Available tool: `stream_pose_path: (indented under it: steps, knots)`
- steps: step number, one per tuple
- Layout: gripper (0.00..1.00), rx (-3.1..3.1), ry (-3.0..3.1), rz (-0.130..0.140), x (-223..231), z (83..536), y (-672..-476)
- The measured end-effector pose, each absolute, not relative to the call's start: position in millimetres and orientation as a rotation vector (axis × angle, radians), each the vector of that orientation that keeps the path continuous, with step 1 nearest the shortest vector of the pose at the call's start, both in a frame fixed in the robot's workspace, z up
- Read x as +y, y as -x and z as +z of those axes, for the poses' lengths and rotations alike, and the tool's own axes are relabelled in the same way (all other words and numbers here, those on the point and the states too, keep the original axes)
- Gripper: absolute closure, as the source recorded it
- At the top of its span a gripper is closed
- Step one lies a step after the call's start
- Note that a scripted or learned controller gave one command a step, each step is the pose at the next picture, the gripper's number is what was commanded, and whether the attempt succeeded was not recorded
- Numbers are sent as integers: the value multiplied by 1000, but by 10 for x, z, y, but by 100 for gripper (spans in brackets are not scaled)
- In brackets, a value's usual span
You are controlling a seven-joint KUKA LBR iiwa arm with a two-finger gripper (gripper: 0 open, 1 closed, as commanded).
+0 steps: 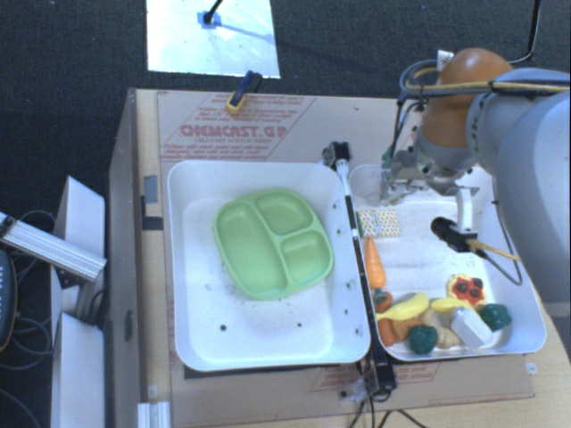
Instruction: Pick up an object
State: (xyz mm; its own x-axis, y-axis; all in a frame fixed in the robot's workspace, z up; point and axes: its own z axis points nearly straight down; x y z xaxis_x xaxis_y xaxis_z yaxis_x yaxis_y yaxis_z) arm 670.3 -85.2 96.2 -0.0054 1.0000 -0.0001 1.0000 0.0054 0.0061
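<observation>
My gripper (393, 188) hangs over the far left corner of the right bin (526, 303), just beyond a small pale checkered piece (379, 223). Nothing shows between its tips. An orange carrot (375, 262) lies along the bin's left wall. At the near end sit a yellow banana (405, 308), a red-orange piece (385, 330), a dark green broccoli (423, 338), a white block (470, 326), a second green broccoli (493, 316) and a pizza slice (466, 288).
The left bin (205, 346) holds a light green divided plate (273, 242). A black ridge (350, 239) separates the two bins. The grey arm (522, 141) covers the right bin's far right side. A yellow-and-black tool (243, 93) lies on the cardboard behind the bins.
</observation>
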Motion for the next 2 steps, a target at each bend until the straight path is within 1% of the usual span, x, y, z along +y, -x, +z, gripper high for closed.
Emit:
stream_pose_path:
  steps: [1,2]
  knots:
    - [0,2225,-2213,6,-852,960,-6702]
    - [0,2222,-2218,2,-939,848,-6690]
